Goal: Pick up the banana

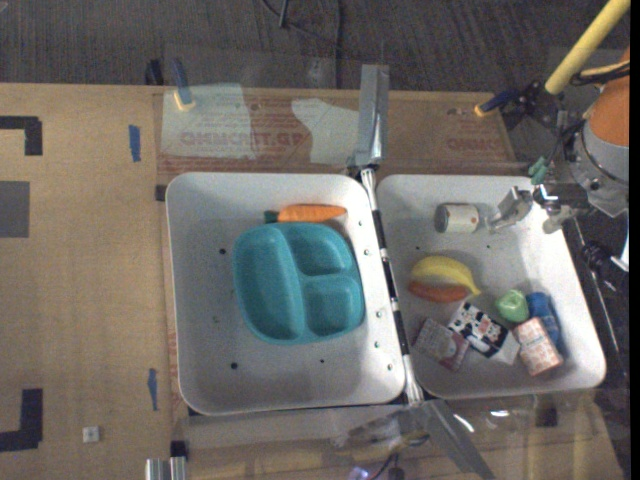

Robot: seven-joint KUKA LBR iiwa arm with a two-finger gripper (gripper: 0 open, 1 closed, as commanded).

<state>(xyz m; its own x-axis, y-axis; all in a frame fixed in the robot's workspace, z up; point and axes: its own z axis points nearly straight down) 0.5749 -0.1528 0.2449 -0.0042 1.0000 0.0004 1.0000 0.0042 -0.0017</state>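
A teal divided tray [298, 281] filled the left bin [195, 368], a carrot [311, 211] along its far edge. The banana [445, 269] lay mid right bin [580, 368], atop an orange-red piece [437, 292], awkward to pinch cleanly. The pincer [512, 211] hovered near the far-right corner, released and grasping nothing.

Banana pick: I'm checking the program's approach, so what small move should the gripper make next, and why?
Probably shift toward the banana before descending. The gripper sits near the right bin's far edge, beside a small can, while the banana lies nearer mid-bin with an orange piece against it.
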